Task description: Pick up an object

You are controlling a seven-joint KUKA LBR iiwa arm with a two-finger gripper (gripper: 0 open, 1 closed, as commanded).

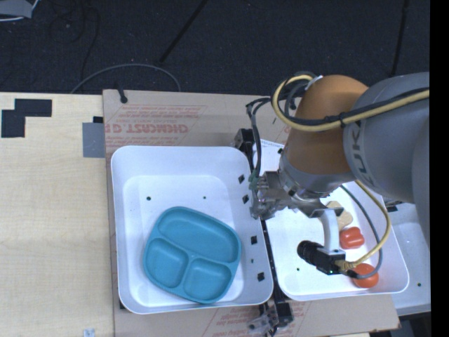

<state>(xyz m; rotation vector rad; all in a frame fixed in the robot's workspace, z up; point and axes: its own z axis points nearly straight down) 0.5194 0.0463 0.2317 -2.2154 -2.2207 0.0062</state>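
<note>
My gripper (261,202) hangs low at the left edge of the right bin (295,286), close to the wall between the two bins. The bulky grey and orange wrist covers most of it from above. Small objects lie at the right side of that bin: a red-orange piece (351,238), an orange round thing (365,277) near the front right corner, and a pale tan piece (344,218) partly under the arm. None of them is at the gripper. A blue divided plate (191,253) lies flat in the left bin (133,188).
The two bins sit side by side on a cardboard sheet (161,121) on the wooden bench (49,223). The arm covers the back half of the right bin. Cables loop over the wrist.
</note>
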